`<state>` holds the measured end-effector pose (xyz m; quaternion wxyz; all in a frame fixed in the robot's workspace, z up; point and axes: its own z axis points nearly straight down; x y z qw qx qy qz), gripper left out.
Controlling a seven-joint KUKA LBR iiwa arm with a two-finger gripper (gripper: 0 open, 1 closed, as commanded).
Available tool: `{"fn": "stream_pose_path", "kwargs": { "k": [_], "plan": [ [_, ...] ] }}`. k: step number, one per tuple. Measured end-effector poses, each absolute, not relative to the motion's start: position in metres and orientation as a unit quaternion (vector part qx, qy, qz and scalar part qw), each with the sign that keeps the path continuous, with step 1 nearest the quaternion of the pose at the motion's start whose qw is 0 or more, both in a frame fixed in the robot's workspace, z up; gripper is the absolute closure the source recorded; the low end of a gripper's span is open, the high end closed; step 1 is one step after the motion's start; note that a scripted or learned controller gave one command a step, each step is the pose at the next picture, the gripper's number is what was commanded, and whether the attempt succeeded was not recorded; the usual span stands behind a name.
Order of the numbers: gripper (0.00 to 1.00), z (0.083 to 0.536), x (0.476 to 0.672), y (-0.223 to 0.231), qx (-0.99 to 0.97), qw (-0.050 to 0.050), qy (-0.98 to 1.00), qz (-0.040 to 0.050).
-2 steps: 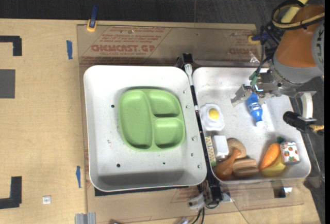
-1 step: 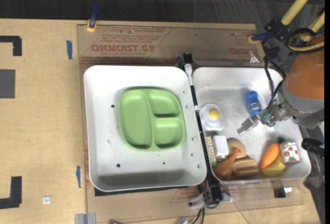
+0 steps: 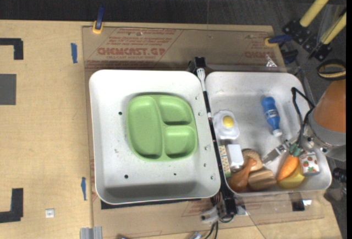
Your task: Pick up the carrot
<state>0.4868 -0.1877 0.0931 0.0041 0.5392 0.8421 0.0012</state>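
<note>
The orange carrot [image 3: 287,167] lies in the right bin [image 3: 247,86] near its front right corner, resting against a yellow item [image 3: 295,179]. My gripper [image 3: 287,150] reaches in from the right and sits just above the carrot's top end, very close to it or touching it. The arm's orange band [image 3: 333,108] hangs over the bin's right wall.
In the right bin lie a blue bottle [image 3: 270,113], a fried-egg toy [image 3: 226,124], brown bread-like pieces [image 3: 252,172], a white block [image 3: 235,156] and a small spotted box [image 3: 311,164]. The left bin [image 3: 107,139] holds a green divided plate [image 3: 161,125].
</note>
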Motion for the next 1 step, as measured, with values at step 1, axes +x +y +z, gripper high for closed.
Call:
{"fn": "stream_pose_path", "kwargs": {
  "k": [1],
  "plan": [
    [0.0,0.09,0.488,-0.1642,0.354,0.014,0.935,0.0021]
  ]
}}
